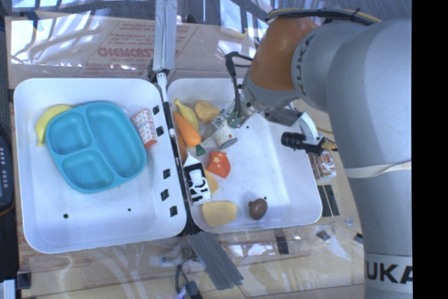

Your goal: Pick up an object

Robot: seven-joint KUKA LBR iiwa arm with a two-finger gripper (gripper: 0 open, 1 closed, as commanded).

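Your gripper (225, 128) fingers are hidden under the wrist; the banana (49, 119) sits half behind the blue tray (94, 145).

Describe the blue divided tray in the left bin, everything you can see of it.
The blue tray is a light-blue, smooth, plastic-looking dish with rounded corners and three compartments: one long section along one side and two smaller ones beside it. All three look bare. It lies flat on the floor of the left bin, turned at a slant to the walls. A yellow banana pokes out from under or behind its upper-left edge, and a small red and white packet sits against its right corner.
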